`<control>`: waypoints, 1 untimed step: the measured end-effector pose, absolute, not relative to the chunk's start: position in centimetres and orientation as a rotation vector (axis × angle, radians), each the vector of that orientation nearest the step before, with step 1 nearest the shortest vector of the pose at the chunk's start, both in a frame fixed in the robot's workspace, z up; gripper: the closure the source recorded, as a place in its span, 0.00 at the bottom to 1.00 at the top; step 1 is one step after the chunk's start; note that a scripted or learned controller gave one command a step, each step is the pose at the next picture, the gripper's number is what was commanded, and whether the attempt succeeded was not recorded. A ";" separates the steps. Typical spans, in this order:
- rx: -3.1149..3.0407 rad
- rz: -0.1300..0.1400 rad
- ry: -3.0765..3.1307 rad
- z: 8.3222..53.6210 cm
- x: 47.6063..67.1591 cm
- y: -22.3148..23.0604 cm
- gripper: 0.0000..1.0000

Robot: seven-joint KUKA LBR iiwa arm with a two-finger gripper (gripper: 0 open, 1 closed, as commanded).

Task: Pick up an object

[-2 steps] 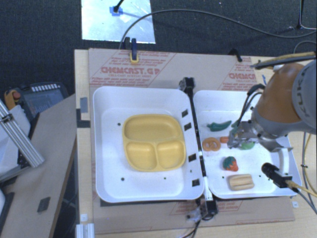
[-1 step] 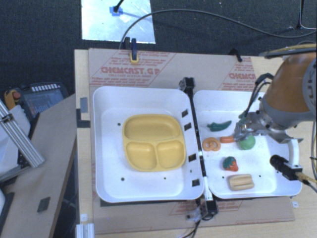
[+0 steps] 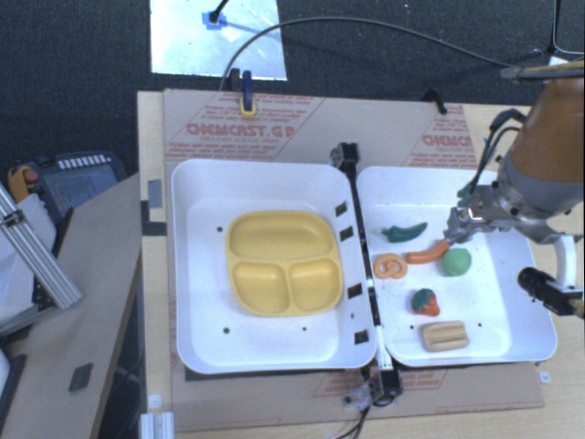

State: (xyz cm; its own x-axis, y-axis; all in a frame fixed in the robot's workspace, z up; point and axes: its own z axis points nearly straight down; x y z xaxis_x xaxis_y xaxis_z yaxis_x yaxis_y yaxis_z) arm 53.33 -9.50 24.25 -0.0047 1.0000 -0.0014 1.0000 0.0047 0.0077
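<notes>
Over the right bin (image 3: 526, 337) we see the gripper (image 3: 460, 223), reaching in from the right at the end of the grey arm (image 3: 548, 144) with its orange band. We cannot tell how the gripper is set at its tip; the metal parts there blur together against the white floor. It sits just above the right end of an orange sausage-like piece (image 3: 426, 254), which lies slantwise near the middle of the bin, and whether the two touch we cannot make out.

Around that piece we count five other toy foods. Just beyond it, on the far side, lies a dark green pepper (image 3: 403, 232). At its left end, close beside it, sits an orange pretzel (image 3: 389, 267). Just right of it rests a round green ball (image 3: 456, 262). Nearer to us stands a small red strawberry with a green top (image 3: 423, 301), and nearest of all, toward the front wall, lies a tan hot dog bun (image 3: 444, 336).

Across the black divider, the left bin (image 3: 196, 273) holds a yellow tray (image 3: 279, 261) with three compartments, lying flat at its centre. Both bins rest on a sheet of cardboard (image 3: 302, 126) printed with red lettering, and a yellow clamp (image 3: 247, 94) sits at its far edge.
</notes>
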 end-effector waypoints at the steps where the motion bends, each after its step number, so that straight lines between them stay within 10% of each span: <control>1: 2.211 0.004 2.231 22.9 54.5 -4.6 1.00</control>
State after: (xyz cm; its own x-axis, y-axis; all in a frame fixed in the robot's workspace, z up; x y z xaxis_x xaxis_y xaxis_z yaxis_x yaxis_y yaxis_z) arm 54.53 -4.59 22.92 -0.0089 1.0000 0.0011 1.0000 0.0089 0.0023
